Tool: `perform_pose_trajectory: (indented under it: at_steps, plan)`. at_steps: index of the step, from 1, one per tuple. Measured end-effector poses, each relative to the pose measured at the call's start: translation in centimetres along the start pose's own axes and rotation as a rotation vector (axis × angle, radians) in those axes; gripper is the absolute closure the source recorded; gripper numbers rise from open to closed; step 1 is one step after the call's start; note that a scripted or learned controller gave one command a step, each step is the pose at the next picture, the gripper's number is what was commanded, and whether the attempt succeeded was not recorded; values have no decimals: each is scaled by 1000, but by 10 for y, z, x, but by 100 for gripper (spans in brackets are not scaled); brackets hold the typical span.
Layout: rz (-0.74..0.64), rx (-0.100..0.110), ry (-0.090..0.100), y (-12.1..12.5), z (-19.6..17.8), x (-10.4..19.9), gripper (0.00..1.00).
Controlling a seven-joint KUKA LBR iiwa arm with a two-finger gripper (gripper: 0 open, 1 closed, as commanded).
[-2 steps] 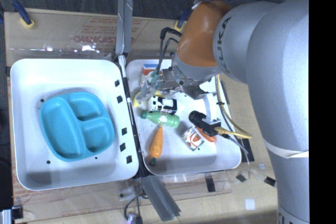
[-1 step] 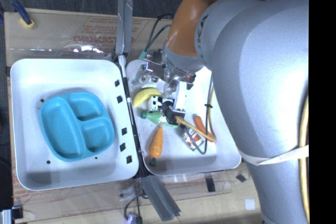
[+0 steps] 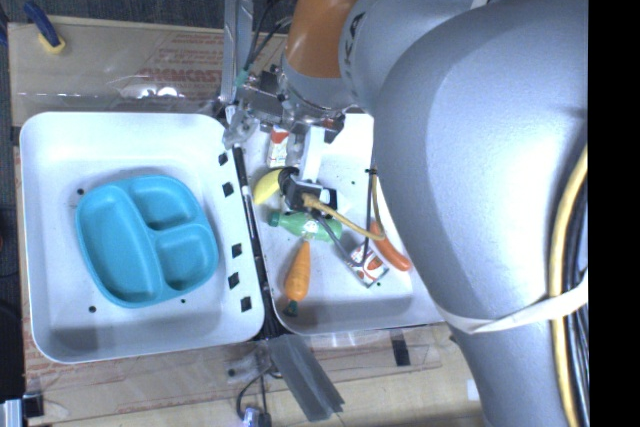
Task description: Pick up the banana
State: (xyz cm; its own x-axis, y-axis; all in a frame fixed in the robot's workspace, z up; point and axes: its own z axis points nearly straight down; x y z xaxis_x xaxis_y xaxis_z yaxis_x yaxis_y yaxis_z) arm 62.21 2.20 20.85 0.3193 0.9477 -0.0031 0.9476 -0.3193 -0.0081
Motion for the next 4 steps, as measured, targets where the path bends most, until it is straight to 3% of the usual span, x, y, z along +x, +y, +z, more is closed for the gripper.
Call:
perform_pose_trajectory:
  at_steps: [1,2,3,4]
  plan:
    - [-15,1,1,12,21,-65,0]
    - [-80,0,1,-42,21,-79,0]
    - [-32,0,0,-4,21,-108,0]
    - [-243,-17,3,16,100,-124,0]
